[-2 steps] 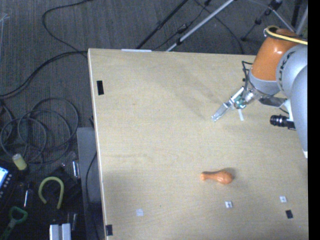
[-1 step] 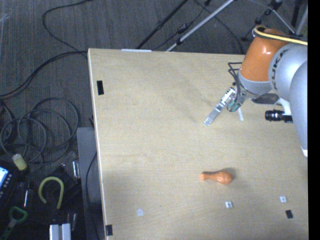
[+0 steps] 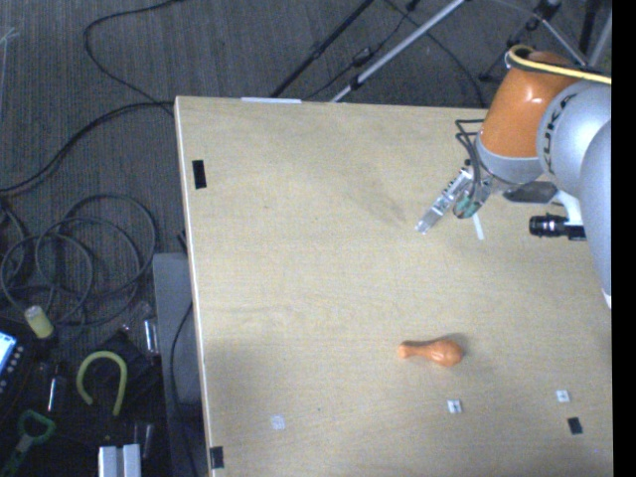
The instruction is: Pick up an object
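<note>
Pickup not begun: end effector [image 3: 444, 210] hangs over the worktop [image 3: 298, 266] holding nothing, finger spread unreadable, well apart from the orange pear-shaped object [image 3: 433, 352] lying nearer the front edge.

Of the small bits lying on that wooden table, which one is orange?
The pear-shaped orange object, lying on its side in the lower middle of the table. The other bits are flat markers: small white squares and black tabs near the edges.

No readable text, labels or numbers anywhere.
</note>
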{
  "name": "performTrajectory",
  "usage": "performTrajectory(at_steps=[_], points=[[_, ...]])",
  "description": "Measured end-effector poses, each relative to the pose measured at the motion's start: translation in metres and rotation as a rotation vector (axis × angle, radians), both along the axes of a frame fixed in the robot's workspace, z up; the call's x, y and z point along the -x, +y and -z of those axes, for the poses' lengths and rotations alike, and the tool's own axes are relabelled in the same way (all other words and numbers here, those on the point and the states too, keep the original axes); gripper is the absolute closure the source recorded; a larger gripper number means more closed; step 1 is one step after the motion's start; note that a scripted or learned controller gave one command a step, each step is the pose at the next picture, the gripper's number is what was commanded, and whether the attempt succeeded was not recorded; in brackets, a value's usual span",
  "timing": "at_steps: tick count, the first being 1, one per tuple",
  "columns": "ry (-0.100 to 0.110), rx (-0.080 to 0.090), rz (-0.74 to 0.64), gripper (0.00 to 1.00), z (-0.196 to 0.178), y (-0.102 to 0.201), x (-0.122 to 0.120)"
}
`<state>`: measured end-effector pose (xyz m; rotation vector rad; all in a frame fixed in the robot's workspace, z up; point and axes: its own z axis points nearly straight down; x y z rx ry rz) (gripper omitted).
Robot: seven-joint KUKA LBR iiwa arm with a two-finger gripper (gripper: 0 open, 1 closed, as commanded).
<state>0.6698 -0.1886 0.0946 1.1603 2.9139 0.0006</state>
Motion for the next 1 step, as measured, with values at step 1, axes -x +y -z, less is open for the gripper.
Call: performTrajectory(at_steps=[1], points=[[0.002,-0.003,0.106,1.0,-0.0809,0.0292,0.0174]])
